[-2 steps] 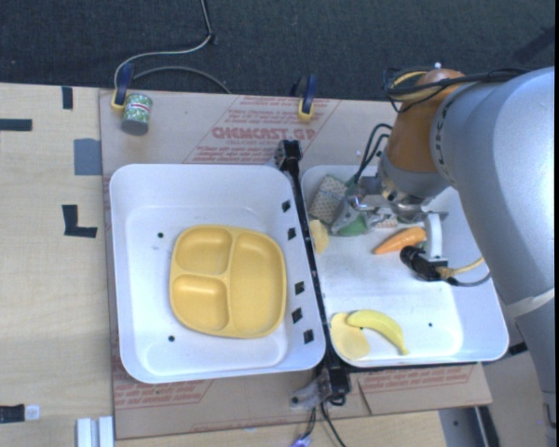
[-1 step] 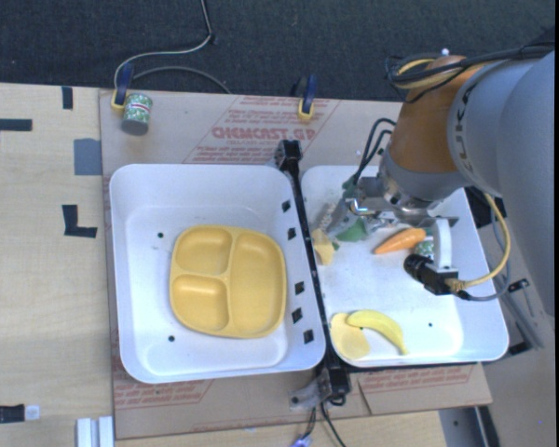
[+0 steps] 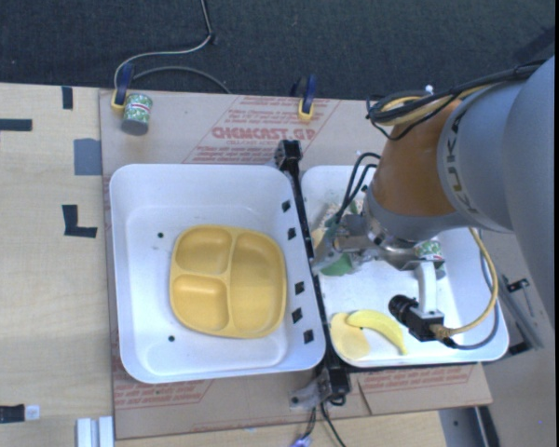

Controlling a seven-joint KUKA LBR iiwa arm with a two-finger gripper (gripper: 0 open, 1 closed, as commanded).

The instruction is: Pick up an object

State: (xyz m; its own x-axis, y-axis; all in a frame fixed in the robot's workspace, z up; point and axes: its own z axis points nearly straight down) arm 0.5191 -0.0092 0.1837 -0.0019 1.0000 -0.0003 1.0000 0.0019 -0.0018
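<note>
Cardboard bench (image 3: 261,133), yellow tray (image 3: 228,280) in left bin (image 3: 135,194), gripper (image 3: 340,245) state unclear over right bin (image 3: 484,343)

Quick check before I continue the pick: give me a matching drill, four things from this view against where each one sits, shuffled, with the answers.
Things:
1. divided yellow plate
2. banana
3. small can
4. yellow clamp

Places:
A. on the cardboard outside the bins, at the far left corner
B. near front edge of the right bin
C. in the left bin
D. on the far edge of the cardboard, above the gap between the bins

Pairs: 1-C, 2-B, 3-A, 4-D
</note>
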